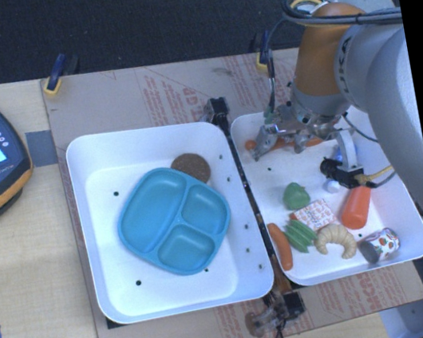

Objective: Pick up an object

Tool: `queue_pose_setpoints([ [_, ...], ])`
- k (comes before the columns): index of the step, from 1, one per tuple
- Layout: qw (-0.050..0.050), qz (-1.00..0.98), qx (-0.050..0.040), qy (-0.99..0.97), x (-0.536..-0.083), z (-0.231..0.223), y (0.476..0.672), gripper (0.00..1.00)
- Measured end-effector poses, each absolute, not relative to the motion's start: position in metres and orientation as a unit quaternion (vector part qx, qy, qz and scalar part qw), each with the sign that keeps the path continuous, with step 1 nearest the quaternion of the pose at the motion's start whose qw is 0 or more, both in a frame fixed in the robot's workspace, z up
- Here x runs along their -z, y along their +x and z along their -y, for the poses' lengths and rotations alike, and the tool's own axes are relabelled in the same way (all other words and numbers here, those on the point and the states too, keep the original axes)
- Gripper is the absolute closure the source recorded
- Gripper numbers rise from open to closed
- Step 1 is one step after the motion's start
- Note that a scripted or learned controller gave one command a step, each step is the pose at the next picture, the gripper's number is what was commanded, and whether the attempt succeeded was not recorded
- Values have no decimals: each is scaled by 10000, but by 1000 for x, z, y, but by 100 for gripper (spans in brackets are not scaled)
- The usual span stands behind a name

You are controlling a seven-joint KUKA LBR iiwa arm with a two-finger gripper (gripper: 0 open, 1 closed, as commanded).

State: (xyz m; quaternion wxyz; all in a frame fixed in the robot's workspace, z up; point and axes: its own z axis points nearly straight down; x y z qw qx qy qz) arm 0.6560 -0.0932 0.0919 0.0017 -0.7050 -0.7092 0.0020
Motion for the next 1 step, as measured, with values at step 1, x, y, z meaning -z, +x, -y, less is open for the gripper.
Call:
queue_pose_setpoints([
  [1,25,7102,-28,-7040,-103,94,656,100],
])
